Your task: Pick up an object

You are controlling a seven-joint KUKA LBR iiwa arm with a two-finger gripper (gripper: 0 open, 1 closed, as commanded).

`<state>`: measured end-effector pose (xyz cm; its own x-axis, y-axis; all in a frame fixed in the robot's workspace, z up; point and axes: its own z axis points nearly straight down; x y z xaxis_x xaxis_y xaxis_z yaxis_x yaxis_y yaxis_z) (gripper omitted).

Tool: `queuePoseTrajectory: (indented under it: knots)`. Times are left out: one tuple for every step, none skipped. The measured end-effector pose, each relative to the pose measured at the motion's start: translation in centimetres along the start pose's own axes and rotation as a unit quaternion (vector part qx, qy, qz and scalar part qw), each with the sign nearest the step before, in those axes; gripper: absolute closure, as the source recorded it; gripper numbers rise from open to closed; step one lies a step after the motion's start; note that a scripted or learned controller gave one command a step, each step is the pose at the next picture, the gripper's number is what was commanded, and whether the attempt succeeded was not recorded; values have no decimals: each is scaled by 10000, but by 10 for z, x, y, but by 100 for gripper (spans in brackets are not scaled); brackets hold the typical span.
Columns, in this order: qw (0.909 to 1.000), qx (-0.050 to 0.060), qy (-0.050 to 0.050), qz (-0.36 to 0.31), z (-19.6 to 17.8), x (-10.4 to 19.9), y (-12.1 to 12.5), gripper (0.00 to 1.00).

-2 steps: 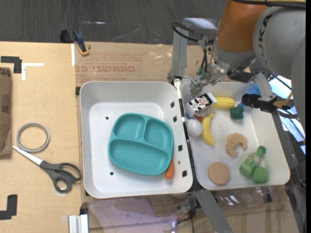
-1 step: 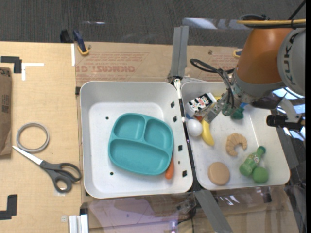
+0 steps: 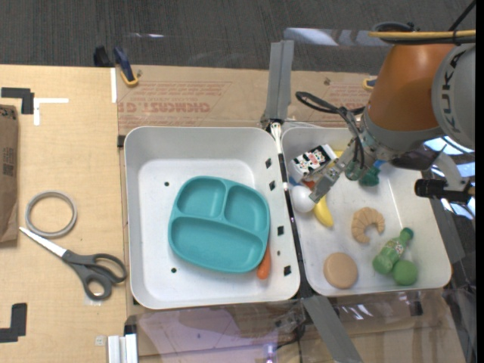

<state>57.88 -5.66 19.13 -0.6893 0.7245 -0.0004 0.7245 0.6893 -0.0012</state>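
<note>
The arm leans in over the far edge of the right bin [image 3: 423,282], its claw [image 3: 355,165] low among the things crowded toward that bin's far-left corner. Whether the claw is apart or together cannot be told — the wrist and cabling hide its tips. No object can be seen gripped, so the pick looks not yet made.

The likely targets sit just beside it: a black-and-white patterned toy [image 3: 314,159] near the far-left corner, a small teal object [image 3: 370,176] close to the claw, and a banana [image 3: 323,212] lying against a white egg-like piece [image 3: 302,198] by the left wall. Farther toward the near edge lie a croissant [image 3: 367,224], a round bun [image 3: 340,270] and a green bottle [image 3: 392,252] — well apart, so easier to reach cleanly.

In the left bin [image 3: 144,203] a teal divided plate [image 3: 219,225] rests at the middle, a carrot [image 3: 263,265] tucked against its near-right edge. Scissors [image 3: 83,263] and a tape roll [image 3: 51,212] lie on the desk's left side.
</note>
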Motion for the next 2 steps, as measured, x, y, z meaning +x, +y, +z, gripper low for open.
queuePoseTrajectory:
  knots:
    - [9974, 2, 4, 719, 57, -14, -50, 0]
    - [9839, 1, 9, 1788, 100, -19, -42, 0]
